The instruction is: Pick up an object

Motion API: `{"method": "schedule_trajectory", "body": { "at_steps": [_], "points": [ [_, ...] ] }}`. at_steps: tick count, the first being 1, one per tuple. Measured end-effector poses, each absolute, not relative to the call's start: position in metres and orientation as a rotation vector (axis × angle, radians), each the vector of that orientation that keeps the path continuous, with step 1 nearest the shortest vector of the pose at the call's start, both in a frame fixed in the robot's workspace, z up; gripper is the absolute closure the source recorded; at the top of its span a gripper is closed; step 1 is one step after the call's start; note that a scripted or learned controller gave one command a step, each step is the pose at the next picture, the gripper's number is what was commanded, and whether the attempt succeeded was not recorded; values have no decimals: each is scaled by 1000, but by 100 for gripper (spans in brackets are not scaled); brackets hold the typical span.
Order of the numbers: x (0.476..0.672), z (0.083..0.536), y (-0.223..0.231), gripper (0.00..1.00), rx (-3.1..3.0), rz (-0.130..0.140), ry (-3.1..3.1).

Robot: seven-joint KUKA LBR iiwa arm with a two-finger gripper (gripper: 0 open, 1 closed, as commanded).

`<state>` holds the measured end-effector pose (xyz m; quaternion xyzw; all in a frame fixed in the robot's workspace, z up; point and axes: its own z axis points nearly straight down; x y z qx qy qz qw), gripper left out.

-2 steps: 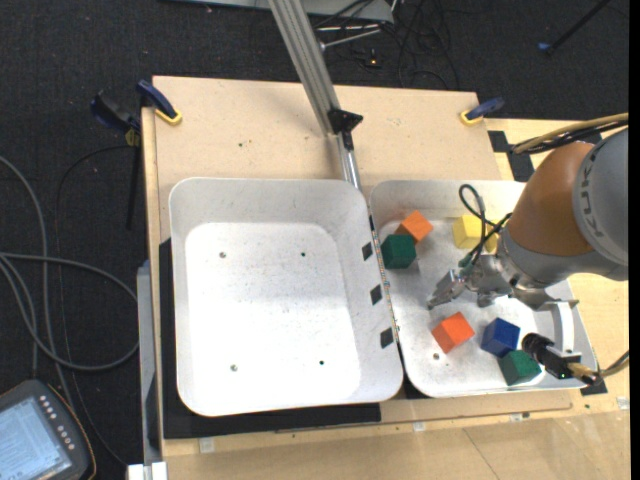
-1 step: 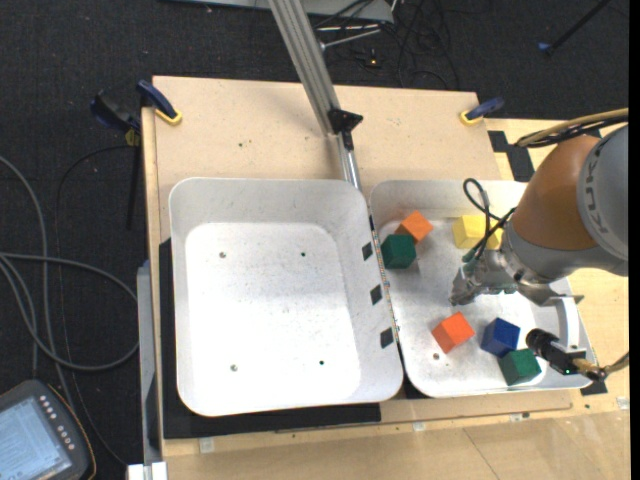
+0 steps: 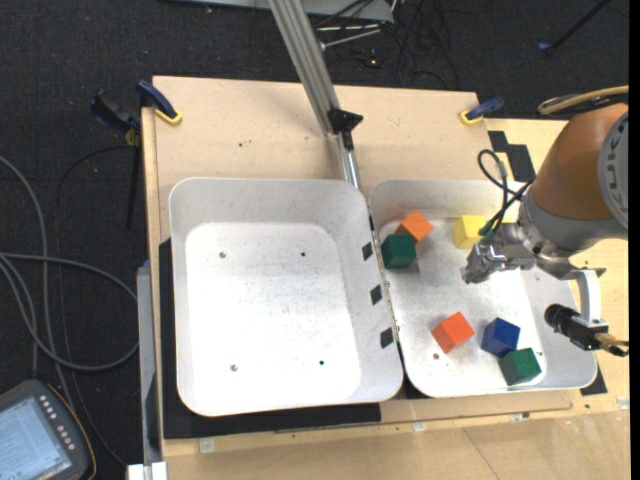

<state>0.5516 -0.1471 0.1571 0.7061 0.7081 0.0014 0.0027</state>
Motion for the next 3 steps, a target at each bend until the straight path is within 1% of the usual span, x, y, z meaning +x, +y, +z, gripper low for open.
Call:
{"method": "schedule_trajectory", "body": {
  "at_steps": [1,2,3],
  "points": [
    [553,211,-147,100,2214,5,2221],
    [587,212,-102,100,2211,5,2229],
    [615,227,-53,100,2210,7,2229]
  ]
}}
